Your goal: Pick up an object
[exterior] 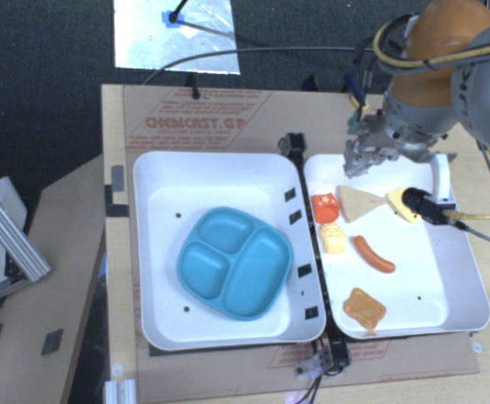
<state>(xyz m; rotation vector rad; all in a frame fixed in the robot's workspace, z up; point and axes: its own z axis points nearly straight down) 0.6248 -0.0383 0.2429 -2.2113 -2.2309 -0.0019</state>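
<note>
In the right bin (455, 301) lie several food items: a red block (324, 207), a pale wedge of cheese (361, 203), a small yellowish piece (332, 239), a red-orange sausage (373, 254), a brown toast-like piece (364, 308) and a yellow piece (399, 203) at the right. My gripper (356, 162) hangs at the bin's far left corner, just above and behind the cheese wedge. Nothing shows between its fingers.
The left bin (157, 225) holds a blue divided plate (234, 262). A black clip strip (308, 242) runs along the divider between the bins. The grey arm with its orange band (451, 23) reaches in from the upper right.
</note>
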